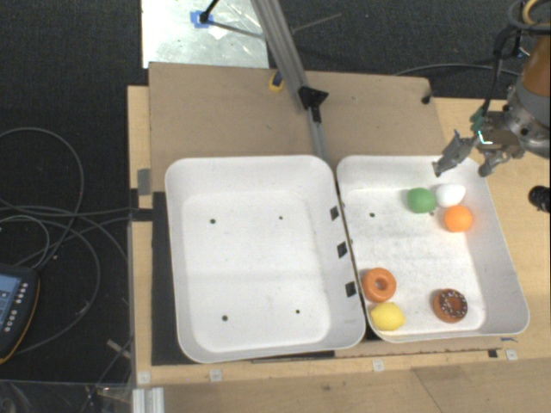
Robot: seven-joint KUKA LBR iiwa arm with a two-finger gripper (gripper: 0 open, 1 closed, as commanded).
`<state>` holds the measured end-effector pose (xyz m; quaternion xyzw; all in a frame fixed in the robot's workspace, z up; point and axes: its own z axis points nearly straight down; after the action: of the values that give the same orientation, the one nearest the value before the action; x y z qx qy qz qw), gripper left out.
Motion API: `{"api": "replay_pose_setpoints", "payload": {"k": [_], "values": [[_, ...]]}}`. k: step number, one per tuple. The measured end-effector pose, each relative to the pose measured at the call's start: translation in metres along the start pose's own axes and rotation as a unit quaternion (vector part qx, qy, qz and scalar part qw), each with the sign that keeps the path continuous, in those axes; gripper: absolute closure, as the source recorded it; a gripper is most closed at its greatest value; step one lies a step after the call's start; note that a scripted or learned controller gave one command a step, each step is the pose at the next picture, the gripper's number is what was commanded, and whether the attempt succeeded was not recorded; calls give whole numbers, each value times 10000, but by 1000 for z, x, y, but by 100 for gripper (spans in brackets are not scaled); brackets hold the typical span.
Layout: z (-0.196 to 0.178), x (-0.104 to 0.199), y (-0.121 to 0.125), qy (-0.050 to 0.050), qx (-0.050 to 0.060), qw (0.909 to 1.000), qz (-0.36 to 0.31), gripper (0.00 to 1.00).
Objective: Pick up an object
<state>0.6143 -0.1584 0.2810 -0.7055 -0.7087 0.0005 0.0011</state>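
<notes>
**Colleague:** Dark carpet and loose cables all round the bench, I see. What's loaded today?

**Me:** Two white bins side by side. I've got nothing sitting in the left bin; everything is in the right bin, which is why the arm is over on that side. At its far end a green ball, a white ball and an orange ball crowd together, the green and white touching. At the near end there's an orange ring doughnut with a yellow lemon right against it, and a chocolate doughnut off to their right, apart.

**Colleague:** And the gripper?

**Me:** The gripper hangs above the bin's far right corner, just beyond the white ball. Its fingers are spread apart with nothing between them, so nothing has been picked.

**Colleague:** Which would you go for?

**Me:** My guess is the far cluster, being nearest. The packing worries me, though: a finger could land on a neighbouring ball and roll it.
</notes>
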Motion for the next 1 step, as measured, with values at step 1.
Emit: {"api": "replay_pose_setpoints", "payload": {"k": [1], "values": [[-2, 0, 1, -7, -18, 10000, -6, 0]]}}
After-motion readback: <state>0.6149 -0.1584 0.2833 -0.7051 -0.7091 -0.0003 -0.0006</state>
